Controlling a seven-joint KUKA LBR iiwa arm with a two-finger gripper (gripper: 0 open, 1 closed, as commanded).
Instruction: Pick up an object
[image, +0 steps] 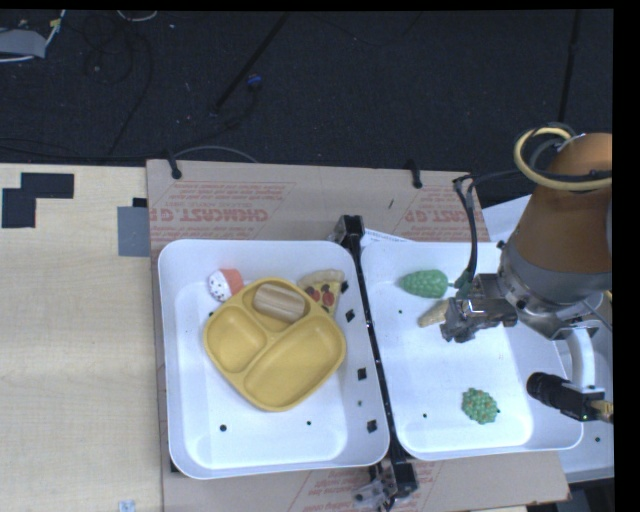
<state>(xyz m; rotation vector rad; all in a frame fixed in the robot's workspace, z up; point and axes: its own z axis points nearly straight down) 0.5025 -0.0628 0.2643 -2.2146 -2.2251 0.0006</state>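
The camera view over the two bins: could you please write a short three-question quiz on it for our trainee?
1. True or false: the yellow divided plate lies in the right bin.
2. Multiple choice: what rests in one of the plate's compartments? A) a hot dog bun B) a green cluster C) a pizza slice
3. How many green items lie in the right bin?

Key:
1. False; it lies in the left bin.
2. A.
3. Two: one near the far edge, one nearer the front. The tool is between them, beside a small tan piece.
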